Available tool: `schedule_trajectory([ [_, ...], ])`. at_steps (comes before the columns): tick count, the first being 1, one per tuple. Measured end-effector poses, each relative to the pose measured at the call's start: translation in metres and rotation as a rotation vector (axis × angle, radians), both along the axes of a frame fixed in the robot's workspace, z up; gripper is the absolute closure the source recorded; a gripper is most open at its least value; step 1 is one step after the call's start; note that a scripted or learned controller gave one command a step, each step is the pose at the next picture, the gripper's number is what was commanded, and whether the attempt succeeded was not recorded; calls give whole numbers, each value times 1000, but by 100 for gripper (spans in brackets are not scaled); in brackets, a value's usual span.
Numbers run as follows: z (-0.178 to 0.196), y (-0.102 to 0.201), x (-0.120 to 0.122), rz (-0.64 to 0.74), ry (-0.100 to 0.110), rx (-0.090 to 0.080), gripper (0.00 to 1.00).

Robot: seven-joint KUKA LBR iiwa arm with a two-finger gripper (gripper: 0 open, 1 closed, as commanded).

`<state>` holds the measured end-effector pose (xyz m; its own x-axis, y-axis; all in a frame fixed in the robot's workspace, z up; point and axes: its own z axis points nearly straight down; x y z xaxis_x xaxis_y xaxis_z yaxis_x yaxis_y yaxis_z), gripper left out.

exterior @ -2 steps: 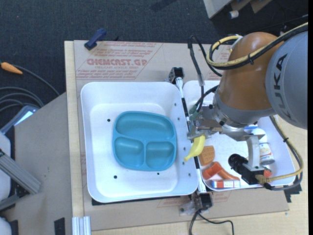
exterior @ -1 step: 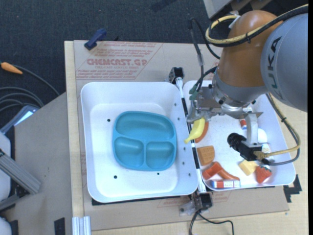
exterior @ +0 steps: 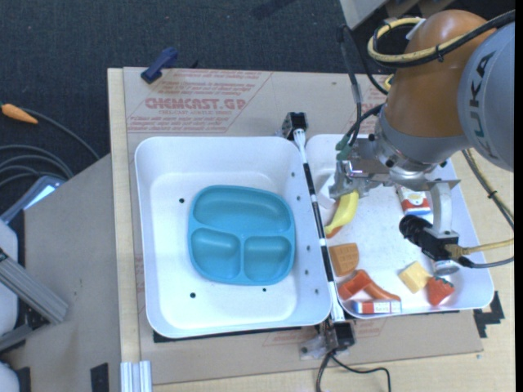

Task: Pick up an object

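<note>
While my gripper [exterior: 353, 188] hangs over the right bin [exterior: 478, 256], the banana [exterior: 344, 211] sits at that bin's left side, its top just under my wrist. Whether I hold it, can't tell. Its long axis runs upper right to lower left. Yellow, slightly curved, darker at the low tip. Board [exterior: 196, 98] behind the bins reads "CHEMCAST".

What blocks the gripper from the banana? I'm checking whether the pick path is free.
Nothing visible blocks it. The gripper hangs right over the banana's upper end in the right bin; the bread slice lies apart, below the banana.
</note>
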<state>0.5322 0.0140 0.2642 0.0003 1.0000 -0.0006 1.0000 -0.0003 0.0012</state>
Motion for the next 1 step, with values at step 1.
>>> schedule_trajectory([
  [1, -7, 18, -49, 1, 5, 1, 100],
])
